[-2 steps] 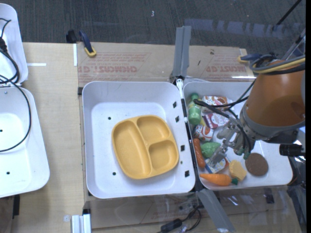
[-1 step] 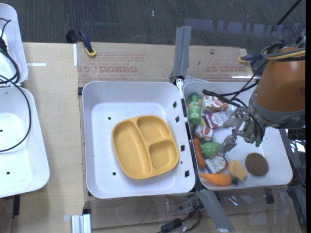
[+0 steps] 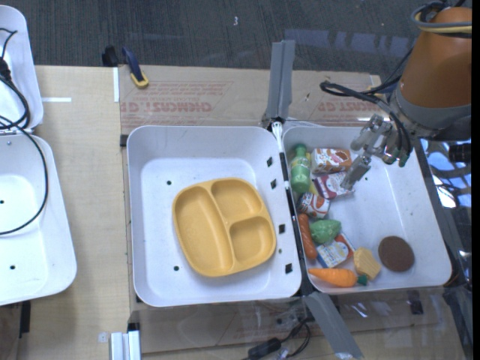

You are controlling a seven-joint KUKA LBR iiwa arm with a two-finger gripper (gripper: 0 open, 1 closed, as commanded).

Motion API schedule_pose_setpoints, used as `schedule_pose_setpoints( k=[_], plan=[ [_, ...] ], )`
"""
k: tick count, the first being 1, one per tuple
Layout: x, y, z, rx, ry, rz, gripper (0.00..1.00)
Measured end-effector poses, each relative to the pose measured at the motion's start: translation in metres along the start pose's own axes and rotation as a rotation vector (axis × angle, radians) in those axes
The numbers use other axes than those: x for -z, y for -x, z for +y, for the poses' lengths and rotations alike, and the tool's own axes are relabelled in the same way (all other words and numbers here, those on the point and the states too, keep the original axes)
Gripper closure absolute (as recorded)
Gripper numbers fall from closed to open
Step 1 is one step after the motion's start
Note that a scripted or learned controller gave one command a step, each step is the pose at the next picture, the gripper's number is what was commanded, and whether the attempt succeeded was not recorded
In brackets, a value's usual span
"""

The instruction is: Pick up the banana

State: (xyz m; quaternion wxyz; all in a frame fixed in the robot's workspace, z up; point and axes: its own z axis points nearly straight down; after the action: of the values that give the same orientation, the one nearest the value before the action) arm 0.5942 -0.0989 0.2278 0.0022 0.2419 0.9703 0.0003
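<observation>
My gripper point(image 3: 354, 175) hangs low over the back middle of the right bin point(image 3: 420, 201), below the orange band of the arm point(image 3: 442, 58). Its tip is at the edge of a red-and-white packet point(image 3: 330, 159) and a second wrapper point(image 3: 324, 186). Along the bin's left wall lies a pile of toy food: a green bottle point(image 3: 300, 168), a green leafy piece point(image 3: 325, 231), an orange carrot point(image 3: 332, 277) and a yellow wedge point(image 3: 366, 262). I cannot pick out a banana shape among them.
A brown round disc point(image 3: 395, 253) lies at the right bin's front right. The left bin point(image 3: 150, 201) holds a yellow divided plate point(image 3: 223, 225). A grey divider post point(image 3: 280, 81) rises between the bins at the back.
</observation>
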Motion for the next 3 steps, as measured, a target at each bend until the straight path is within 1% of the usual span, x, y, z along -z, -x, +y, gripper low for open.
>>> schedule_pose_setpoints(
  k=[1, 2, 3],
  plan=[
    [-0.036, -0.067, 0.051, 0.135, -0.001, 0.004, 0.0],
    [-0.027, -0.065, 0.051, 0.132, 0.001, 0.001, 1.0],
    [0.049, -0.062, 0.079, 0.078, 0.0, 0.001, 1.0]
  ],
)
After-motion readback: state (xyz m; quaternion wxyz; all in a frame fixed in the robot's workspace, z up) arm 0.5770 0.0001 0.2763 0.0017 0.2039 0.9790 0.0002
